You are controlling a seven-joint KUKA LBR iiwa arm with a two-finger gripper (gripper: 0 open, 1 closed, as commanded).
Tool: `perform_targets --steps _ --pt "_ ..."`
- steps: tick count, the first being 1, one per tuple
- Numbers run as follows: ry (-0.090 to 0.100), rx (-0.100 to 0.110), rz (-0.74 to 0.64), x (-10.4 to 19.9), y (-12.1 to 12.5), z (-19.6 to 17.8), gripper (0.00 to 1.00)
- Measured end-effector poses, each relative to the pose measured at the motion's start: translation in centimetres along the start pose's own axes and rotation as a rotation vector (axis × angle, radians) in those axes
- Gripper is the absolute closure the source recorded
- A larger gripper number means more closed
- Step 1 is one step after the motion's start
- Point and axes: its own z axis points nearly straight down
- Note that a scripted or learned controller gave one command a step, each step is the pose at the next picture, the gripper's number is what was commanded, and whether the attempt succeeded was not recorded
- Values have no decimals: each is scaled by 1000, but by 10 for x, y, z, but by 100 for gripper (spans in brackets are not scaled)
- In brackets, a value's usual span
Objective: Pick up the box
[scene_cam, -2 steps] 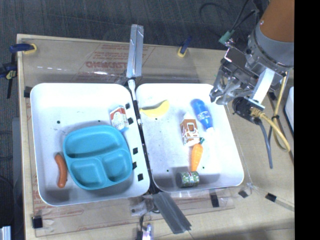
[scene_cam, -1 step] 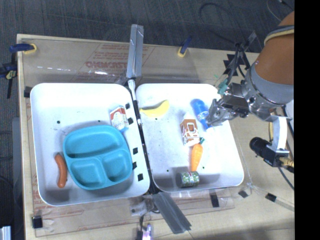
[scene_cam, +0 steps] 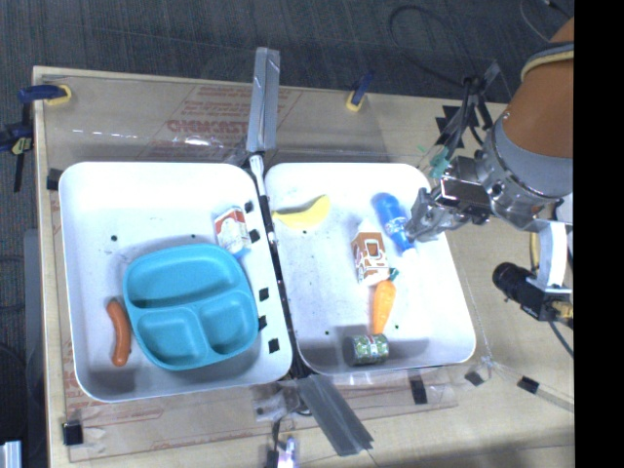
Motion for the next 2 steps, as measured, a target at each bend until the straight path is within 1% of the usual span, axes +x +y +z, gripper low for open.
perform_targets --steps 2 --pt "-2 2 -10 1 1 -21 100"
